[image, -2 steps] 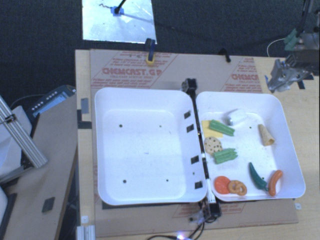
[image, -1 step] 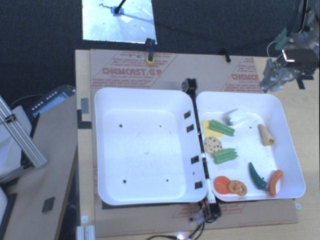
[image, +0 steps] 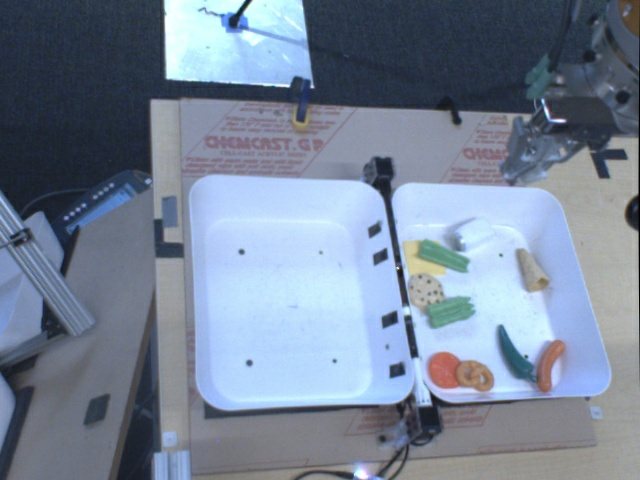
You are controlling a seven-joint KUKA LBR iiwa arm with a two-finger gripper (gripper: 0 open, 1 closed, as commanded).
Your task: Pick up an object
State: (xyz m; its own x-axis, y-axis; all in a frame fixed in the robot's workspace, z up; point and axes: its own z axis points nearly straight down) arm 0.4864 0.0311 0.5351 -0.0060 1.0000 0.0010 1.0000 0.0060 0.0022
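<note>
We see the left bin (image: pixel 285 288) bare and well to the gripper's left. The right bin (image: pixel 560 228) lies just below the gripper (image: pixel 525 163) and holds all the toys: beans (image: pixel 443 256), cookie (image: pixel 426 290), tomato (image: pixel 444 369), pretzel (image: pixel 475 374), pepper (image: pixel 515 353), sausage (image: pixel 550 364), cone (image: pixel 532 269). The gripper hangs over the bin's far rim, holding nothing; we cannot tell how wide it stands. Our worry: descending here, it could strike the rim, or close on bare floor between small, scattered pieces. The arm is cut off at the frame's edge.
</note>
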